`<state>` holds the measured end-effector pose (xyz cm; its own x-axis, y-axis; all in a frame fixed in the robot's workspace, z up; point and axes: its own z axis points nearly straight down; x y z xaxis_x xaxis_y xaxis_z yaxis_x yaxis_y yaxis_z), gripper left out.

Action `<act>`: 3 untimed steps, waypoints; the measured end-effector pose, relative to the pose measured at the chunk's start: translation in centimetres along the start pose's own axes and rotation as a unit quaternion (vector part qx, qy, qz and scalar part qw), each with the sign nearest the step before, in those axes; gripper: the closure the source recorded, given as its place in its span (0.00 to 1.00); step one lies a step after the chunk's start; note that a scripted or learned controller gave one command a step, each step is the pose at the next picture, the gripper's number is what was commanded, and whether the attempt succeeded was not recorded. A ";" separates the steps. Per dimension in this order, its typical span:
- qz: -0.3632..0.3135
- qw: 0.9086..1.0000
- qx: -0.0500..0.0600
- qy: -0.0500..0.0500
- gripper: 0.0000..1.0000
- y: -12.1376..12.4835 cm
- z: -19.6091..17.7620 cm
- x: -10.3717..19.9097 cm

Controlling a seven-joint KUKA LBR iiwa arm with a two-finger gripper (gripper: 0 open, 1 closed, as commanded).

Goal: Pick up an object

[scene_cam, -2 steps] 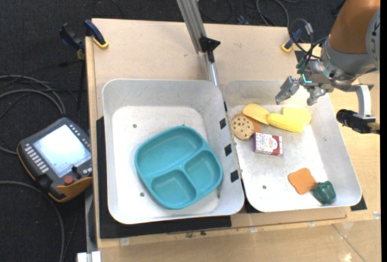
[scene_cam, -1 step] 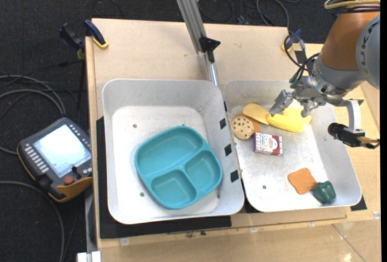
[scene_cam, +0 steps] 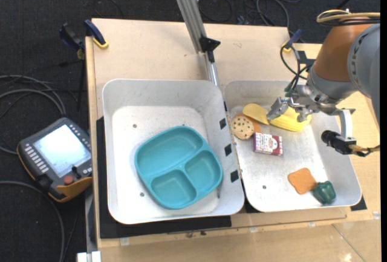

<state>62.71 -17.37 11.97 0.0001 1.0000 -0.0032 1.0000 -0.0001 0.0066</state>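
Observation:
My gripper (scene_cam: 290, 108) hangs low over the back of the right bin (scene_cam: 338, 164), right above a yellow banana (scene_cam: 290, 123), and covers the banana's top. A flat yellow piece (scene_cam: 256, 113) lies just left of the banana. Beside that piece rests a round chocolate-chip cookie (scene_cam: 243, 127). A small pink and white carton (scene_cam: 268, 144) lies in front of the banana. Near the bin's front right corner sit an orange wedge (scene_cam: 302, 180) and a green pepper (scene_cam: 325, 192).
The left bin (scene_cam: 121, 103) holds a teal divided plate (scene_cam: 178, 167). A slanted metal pole (scene_cam: 190, 6) ends at the bins' shared back edge. A teach pendant (scene_cam: 57, 158) lies off the bench to the left. Cables hang beside the arm's wrist (scene_cam: 338, 134).

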 end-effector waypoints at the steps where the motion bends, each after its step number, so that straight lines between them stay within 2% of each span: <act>1: -0.001 1.000 0.004 0.001 0.00 0.0 2.5 0.1; 2: 0.000 1.000 0.003 0.001 1.00 0.1 1.4 0.1; 3: 0.001 1.000 0.001 0.001 1.00 -0.3 -3.1 -0.3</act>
<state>62.41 -17.70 15.10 0.0015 1.0000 -0.0015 1.0000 -0.0015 0.0049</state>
